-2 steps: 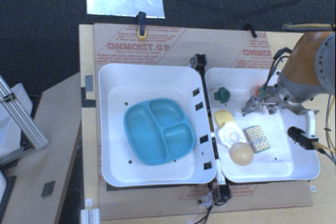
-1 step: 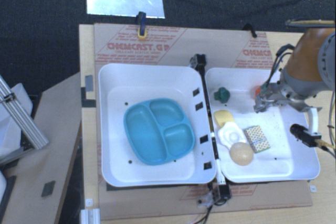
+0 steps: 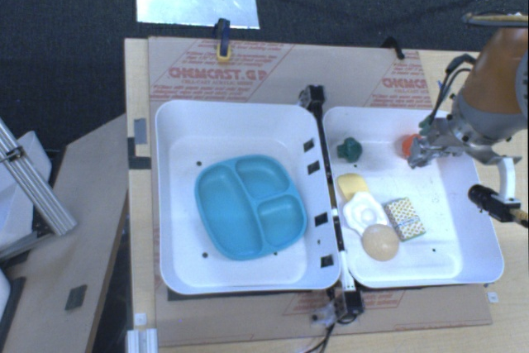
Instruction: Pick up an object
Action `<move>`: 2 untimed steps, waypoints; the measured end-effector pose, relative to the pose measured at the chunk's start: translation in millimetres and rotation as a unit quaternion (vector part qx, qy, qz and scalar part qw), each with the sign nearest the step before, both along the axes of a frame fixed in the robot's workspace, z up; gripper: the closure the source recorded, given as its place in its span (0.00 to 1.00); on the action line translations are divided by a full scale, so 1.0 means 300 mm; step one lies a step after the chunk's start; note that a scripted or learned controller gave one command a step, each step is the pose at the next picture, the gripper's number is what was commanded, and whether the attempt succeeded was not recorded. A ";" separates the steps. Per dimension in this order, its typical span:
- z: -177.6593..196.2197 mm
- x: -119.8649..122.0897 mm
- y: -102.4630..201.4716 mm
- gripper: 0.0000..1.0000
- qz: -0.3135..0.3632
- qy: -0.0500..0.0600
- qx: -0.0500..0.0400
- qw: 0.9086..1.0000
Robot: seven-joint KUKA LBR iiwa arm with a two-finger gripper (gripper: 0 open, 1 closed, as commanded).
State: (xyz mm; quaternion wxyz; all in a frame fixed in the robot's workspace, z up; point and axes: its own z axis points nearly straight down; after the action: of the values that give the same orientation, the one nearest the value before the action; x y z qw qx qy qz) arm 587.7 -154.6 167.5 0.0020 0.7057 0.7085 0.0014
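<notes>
**While low over the right bin (image 3: pixel 478 262), parked against a small orange piece (image 3: pixel 406 145)**

Reaching in from the right: grey arm (image 3: pixel 489 118) with its orange band above the wrist, ending in the gripper (image 3: pixel 421 151) at the far part of the right bin. Impossible to tell how wide the gripper stands; too dark and too small to read. Nothing seen clamped in it.

Touching or just short of touching the gripper's left side: the orange piece, small and rounded, partly covered by the tool. No long axis to make out, nor any clear heading.

Further left of the gripper, at about the same depth in the bin: a dark green lump (image 3: pixel 350 149), well apart from the tool.

Nearer the camera than the gripper, and a little left: a checkered box (image 3: pixel 405 218), lying flat, long axis slanting from far-left to near-right. Just beside it on the left, a white fried-egg shape (image 3: pixel 364 213), with a yellow block (image 3: pixel 352 184) touching its far edge and a tan ball (image 3: pixel 380 242) against its near edge.

Farthest from the tool, across the divider in the left bin (image 3: pixel 168 260): a blue divided plate (image 3: pixel 248 205), lying flat, long axis tilted from far-right to near-left.
</notes>
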 end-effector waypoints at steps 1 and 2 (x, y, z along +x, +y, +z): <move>0.197 0.033 0.018 1.00 0.001 -0.002 -0.001 1.000; 0.363 0.037 0.017 1.00 0.001 -0.001 0.000 1.000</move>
State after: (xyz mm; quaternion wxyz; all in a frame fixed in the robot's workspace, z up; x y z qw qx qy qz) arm 598.9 -149.4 276.6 0.0028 0.7051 0.7091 0.0016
